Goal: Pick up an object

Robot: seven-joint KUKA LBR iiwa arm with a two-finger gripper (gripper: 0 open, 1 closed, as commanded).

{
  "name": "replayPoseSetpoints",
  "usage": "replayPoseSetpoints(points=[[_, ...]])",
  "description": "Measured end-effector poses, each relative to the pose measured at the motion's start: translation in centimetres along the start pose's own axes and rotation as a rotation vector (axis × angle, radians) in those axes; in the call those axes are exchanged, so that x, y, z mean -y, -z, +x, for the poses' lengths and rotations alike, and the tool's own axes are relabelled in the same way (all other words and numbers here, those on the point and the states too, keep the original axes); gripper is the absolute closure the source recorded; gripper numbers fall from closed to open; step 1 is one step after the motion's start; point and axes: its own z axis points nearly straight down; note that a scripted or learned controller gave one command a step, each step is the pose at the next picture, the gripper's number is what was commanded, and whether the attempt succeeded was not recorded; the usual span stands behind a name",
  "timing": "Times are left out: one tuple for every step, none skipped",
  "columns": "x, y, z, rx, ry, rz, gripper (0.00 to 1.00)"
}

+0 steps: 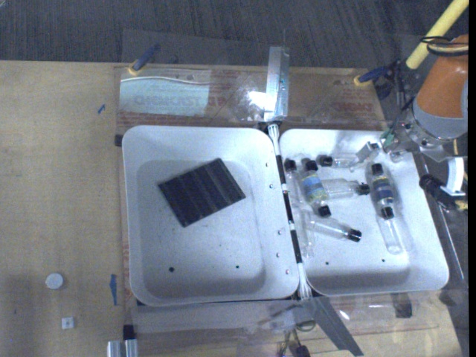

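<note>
Fingers of the gripper [390,141] are too small and blurred here to judge, so I cannot tell how they stand; nothing is visibly sitting between them. The gripper is hanging over the far right corner of the right bin [428,285], just beside a small clear vial [355,157] lying near the bin's far wall. Above it, the arm's orange band [445,88] and grey wrist are filling the upper right corner, with a yellow rod [442,22] slanting behind. Inside the right bin, several clear tubes with black caps are lying scattered: a blue-labelled bottle [313,188] near the bin's left side, a longer capped tube [384,199] running toward the near edge on the right, and another tube [335,231] lying at a slant in the middle. A few loose black caps [325,160] are sitting near the far wall. The left bin [149,274] is holding a dark ribbed rectangular pad [201,192], lying flat and turned at an angle, well apart from the tubes. Both bins are resting side by side on the wooden bench [52,162], touching along their shared edge.
</note>
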Motion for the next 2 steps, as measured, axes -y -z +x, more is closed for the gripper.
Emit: replayPoseSetpoints(points=[[4.6,-1.5,0.9,-0.013,0.104,0.027,0.00],[4.6,-0.4,0.7,-0.006,0.103,0.024,1.00]])
